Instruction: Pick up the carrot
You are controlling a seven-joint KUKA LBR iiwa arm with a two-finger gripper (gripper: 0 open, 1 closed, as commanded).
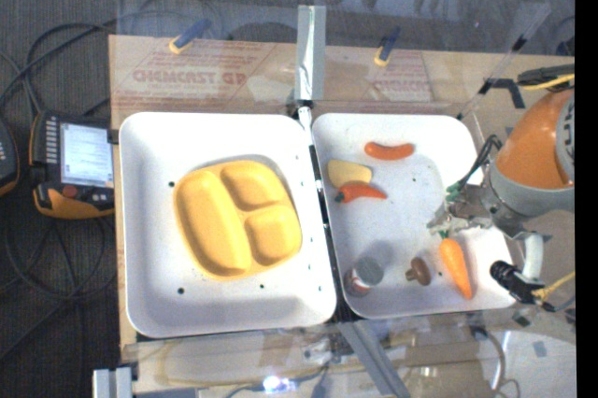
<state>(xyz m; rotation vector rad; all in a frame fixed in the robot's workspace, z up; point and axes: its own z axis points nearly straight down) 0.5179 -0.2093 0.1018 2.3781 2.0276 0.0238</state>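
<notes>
At right, the arm (pixel 537 153) bends over the right bin (pixel 467 130) beside the carrot (pixel 455 266); jaw state unclear.

Orange carrot (pixel 455 266) w/ green top, yellow tray (pixel 239 217), white bins (pixel 149 144), red-orange sausage (pixel 390 149).

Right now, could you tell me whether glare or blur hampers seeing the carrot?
In the camera view the carrot reads sharp and orange against the right bin; lighting is even, with soft shadows; faint reflections cross the clear panel beyond the bins.
</notes>
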